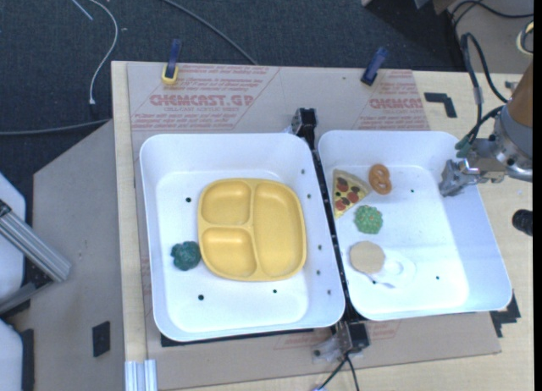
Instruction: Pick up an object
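The right bin holds a pizza slice, a brown pretzel, a light green leafy piece and a round tan cookie, all toward its left side. My gripper hangs over the bin's right part near the far right wall, well clear of those items. Nothing shows in its grasp. In the left bin a yellow divided plate lies in the middle, with a dark green broccoli piece at its left.
Two blue clamps hold the cardboard-covered bench at its far edge. A black bracket sits between the bins at the back. Cables run along the right side and on the dark floor at top left.
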`<state>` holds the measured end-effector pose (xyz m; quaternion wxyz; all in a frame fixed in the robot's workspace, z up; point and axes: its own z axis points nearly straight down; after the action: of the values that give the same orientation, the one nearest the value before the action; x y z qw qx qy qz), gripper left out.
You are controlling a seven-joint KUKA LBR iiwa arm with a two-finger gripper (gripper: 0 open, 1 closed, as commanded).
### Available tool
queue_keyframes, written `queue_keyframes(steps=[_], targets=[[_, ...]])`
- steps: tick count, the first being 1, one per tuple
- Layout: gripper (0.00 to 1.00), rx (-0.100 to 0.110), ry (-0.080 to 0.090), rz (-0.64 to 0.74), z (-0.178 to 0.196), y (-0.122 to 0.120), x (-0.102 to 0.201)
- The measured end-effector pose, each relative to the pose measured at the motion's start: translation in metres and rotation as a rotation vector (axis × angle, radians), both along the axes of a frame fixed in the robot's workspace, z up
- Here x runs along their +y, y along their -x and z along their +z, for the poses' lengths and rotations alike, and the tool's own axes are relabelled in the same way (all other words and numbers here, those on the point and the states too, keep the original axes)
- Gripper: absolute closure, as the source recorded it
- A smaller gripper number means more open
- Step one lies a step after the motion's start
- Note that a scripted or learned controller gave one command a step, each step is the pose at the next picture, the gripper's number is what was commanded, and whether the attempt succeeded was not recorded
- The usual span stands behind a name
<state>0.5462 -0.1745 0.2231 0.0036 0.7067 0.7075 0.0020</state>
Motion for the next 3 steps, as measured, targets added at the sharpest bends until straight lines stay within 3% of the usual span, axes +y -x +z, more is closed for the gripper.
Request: queue_keyframes(steps=[1,2,3], targets=[[1.00,0.005,-0.002,0.000,0.001,-0.001,0.000],[1.00,0.010,-0.006,0.004,-0.008,-0.003,0.056],[1.00,0.011,-0.006,0.004,-0.004,0.010,0.107]])
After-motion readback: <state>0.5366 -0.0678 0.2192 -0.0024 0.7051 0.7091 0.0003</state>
